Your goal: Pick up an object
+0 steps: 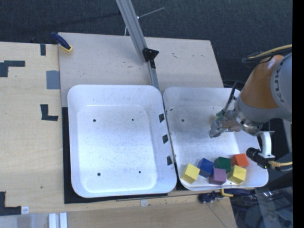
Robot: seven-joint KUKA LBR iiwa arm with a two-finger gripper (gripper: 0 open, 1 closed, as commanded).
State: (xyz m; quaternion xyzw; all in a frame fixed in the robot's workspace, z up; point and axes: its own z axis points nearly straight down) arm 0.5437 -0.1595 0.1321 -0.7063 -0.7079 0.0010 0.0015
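Note:
Several small blocks lie along the near edge of the right bin (190,103): a yellow block (191,173), a blue block (206,166), a green block (222,163), a purple block (219,175), an orange block (241,160) and a second yellow block (238,174). My gripper (219,127) hangs over the right half of that bin, a little above and behind the blocks. Nothing shows between its fingers. The wrist hides part of the bin's right side.
The left bin (76,127) sits beside the right one. A slanted metal rail (135,27) crosses the bench behind the bins. A blue and yellow tool (61,42) lies at the bench's far left. Cables hang at the right.

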